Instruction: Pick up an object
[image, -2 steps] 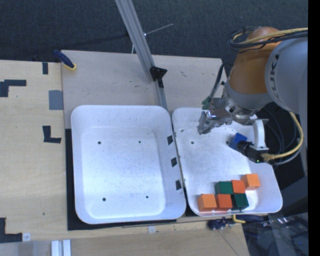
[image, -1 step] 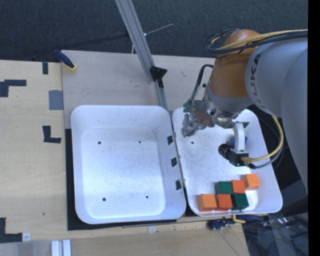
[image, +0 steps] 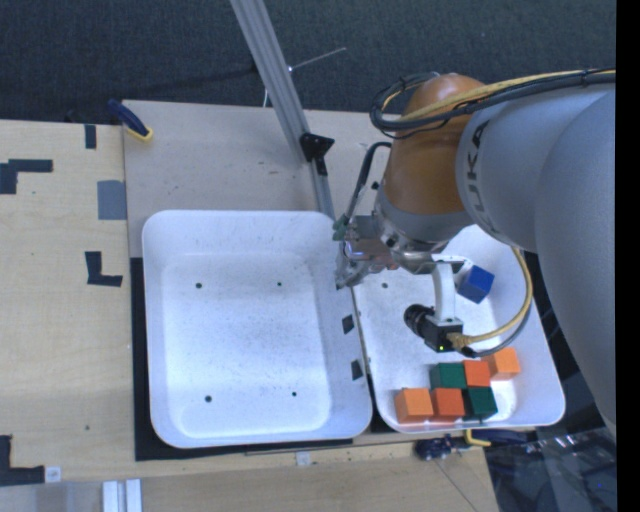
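Observation:
Several small blocks lie in the right bin (image: 540, 400). A blue block (image: 477, 283) sits near the far right, partly behind the arm. At the front there is a cluster: an orange block (image: 414, 403), another orange block (image: 449, 402), a dark green block (image: 449, 375) and a second green one (image: 481, 400), with more orange blocks (image: 492, 368) behind them. My gripper (image: 353, 256) hangs over the far left corner of the right bin, close to the rim shared with the left bin. It is well away from the block cluster, and nothing shows in it.
The left bin (image: 160, 300) is a wide white tray beside the right one. A slanted metal pole (image: 285, 100) crosses the bench behind the bins. A black fitting with a yellow cable (image: 432, 326) hangs from the arm over the right bin.

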